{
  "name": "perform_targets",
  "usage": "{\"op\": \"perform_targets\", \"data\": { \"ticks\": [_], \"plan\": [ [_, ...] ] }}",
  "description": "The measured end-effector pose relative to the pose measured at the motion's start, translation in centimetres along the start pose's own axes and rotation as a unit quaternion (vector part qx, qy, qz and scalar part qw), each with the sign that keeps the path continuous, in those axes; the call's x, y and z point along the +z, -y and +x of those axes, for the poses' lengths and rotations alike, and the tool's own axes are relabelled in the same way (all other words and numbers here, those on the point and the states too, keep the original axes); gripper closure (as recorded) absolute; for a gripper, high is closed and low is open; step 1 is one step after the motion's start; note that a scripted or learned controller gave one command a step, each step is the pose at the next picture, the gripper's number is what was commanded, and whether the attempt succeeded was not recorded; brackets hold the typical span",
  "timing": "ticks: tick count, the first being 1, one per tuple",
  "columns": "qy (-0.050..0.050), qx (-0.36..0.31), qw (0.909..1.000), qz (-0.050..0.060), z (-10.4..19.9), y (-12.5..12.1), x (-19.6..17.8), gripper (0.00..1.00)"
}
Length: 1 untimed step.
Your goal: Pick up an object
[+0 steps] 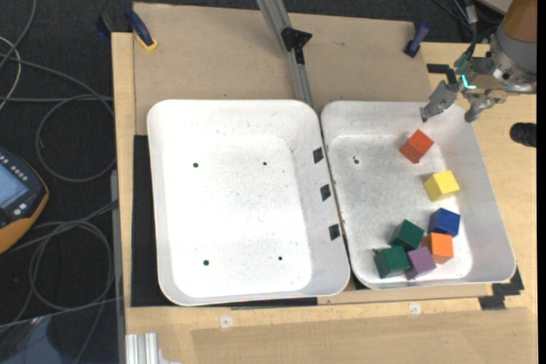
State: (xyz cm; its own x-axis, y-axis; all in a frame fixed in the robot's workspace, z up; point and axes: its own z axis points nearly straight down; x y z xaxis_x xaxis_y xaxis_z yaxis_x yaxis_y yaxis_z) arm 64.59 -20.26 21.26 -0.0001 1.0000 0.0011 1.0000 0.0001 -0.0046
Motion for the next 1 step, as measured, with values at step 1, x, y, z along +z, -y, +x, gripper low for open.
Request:
{"op": "perform_targets", "data": {
  "ticks": [1],
  "plan": [
    [0.001,-0.001,1.0,-0.002,0.04,-0.1,-0.31,0.0]
  ]
}}
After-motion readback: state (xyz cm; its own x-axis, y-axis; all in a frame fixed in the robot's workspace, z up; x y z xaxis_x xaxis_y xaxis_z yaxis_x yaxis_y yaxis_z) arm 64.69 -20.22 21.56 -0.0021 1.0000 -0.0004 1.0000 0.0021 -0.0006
